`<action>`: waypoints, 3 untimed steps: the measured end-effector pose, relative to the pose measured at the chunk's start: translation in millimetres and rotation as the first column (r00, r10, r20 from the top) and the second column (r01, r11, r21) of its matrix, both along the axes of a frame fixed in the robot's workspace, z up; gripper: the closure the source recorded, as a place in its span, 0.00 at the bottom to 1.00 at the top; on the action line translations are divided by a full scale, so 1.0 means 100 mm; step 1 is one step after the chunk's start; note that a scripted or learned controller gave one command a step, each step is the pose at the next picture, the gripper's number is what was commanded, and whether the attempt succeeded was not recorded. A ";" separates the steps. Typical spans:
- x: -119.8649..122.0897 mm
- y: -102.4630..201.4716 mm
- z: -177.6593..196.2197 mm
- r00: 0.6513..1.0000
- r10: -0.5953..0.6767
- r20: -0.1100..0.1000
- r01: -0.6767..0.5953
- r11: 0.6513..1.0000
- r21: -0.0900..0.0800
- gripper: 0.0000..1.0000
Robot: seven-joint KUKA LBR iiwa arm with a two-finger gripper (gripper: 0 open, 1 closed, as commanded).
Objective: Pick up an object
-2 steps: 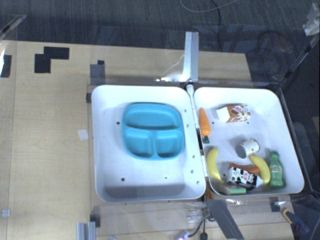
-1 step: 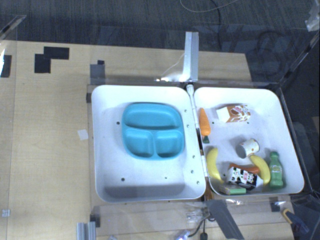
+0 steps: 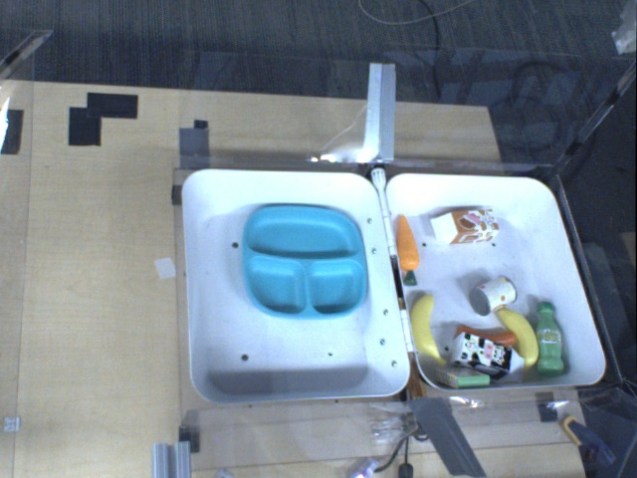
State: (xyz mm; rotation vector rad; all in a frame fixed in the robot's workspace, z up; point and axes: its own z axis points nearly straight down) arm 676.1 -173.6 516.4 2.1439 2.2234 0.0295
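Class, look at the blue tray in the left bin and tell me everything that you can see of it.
The blue tray is a light blue, rounded rectangle that looks like smooth plastic. It has three compartments: one long one along the far side and two smaller ones side by side nearer the camera. It lies flat and upright on the floor of the left bin, about in its middle, apart from the walls. Nothing rests in it or touches it.

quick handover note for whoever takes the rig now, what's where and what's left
Left bin: blue divided plate lies near its middle.
Right bin: carrot by the divider, snack carton at the back, white cup on its side, two bananas, green bottle, small printed box.
Done: nothing picked yet.
Left: pick any one object.
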 end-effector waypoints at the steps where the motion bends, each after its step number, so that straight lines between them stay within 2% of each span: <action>1: 0.01 0.02 0.13 1.000 0.007 0.007 -0.007 1.000 -0.004 1.00; 3: 0.03 0.06 0.39 1.000 0.020 0.021 -0.020 1.000 -0.012 1.00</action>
